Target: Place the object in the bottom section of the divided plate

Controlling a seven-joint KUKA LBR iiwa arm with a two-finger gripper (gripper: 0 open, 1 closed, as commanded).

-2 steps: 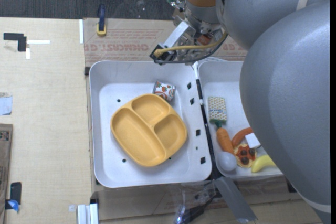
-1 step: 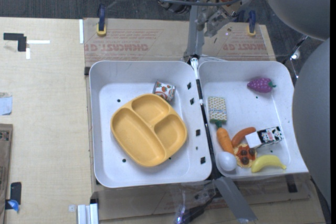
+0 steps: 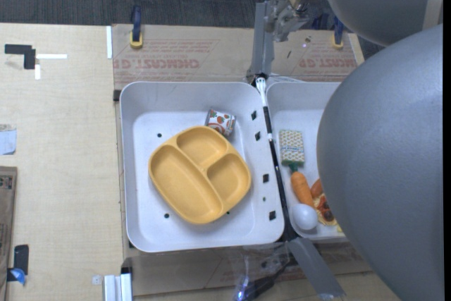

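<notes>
A yellow divided plate (image 3: 201, 174) lies in the left bin (image 3: 141, 222), with one large section toward the near left and two smaller ones toward the far right; all three sections are bare. A small white carton with a red fruit picture (image 3: 220, 121) stands just beyond the plate's far rim. My gripper (image 3: 285, 7) hangs above the far edge of the bench, past both bins and well away from the plate and the carton. Nothing is visibly held in it.
The right bin (image 3: 310, 91) holds a yellow-green sponge-like block (image 3: 292, 146), an orange carrot (image 3: 301, 187), a white ball (image 3: 304, 216) and a red-orange item (image 3: 323, 204). The grey arm (image 3: 387, 151) hides most of that bin. A divider wall (image 3: 268, 144) separates the bins.
</notes>
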